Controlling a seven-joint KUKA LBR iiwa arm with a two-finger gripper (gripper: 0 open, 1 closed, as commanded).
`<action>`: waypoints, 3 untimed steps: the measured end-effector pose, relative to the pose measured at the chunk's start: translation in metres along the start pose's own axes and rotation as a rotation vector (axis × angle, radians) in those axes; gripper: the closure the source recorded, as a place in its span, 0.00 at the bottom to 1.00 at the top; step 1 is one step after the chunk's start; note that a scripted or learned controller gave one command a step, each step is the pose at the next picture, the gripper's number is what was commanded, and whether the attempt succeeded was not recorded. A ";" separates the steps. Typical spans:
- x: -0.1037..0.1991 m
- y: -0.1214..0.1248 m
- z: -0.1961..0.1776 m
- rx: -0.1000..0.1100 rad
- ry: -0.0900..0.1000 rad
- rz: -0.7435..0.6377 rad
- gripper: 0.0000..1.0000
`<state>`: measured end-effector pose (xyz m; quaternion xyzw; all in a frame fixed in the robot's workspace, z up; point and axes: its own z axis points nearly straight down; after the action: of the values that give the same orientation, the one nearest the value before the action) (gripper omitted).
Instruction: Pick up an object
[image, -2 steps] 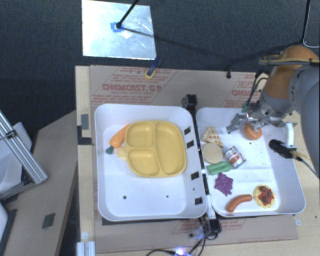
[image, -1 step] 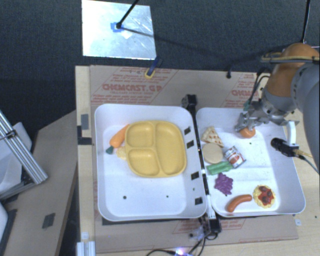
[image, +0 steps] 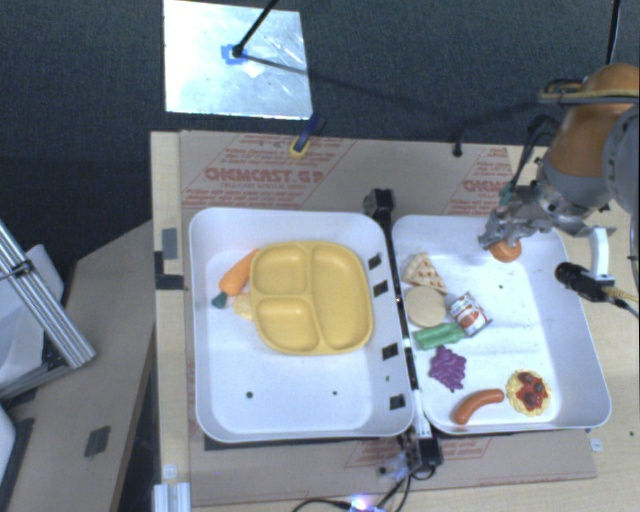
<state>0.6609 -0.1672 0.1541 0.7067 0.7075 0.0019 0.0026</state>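
- I see the gripper (image: 503, 236) low over the right bin (image: 575, 330), far edge, directly on an orange round item (image: 507, 250).
- Item sits just under the fingertips, touching or nearly; I can't tell if the jaws are spread or pinching it.
- Item looks round, no clear long axis.
- Right bin count: one pizza slice (image: 423, 270), one can (image: 467, 314), one grape bunch (image: 447, 368), one sausage (image: 477, 404), one small pizza (image: 527, 391).
- Left bin (image: 225, 390): one yellow tray (image: 305, 297), one carrot (image: 236, 273).
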 end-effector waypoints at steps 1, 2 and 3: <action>0.001 0.002 -0.065 -0.001 -0.001 -0.003 1.00; 0.001 0.002 -0.071 0.003 0.000 -0.003 1.00; 0.029 -0.050 -0.065 0.009 0.002 0.000 1.00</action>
<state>0.6102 -0.1380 0.2189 0.7066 0.7076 -0.0004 -0.0014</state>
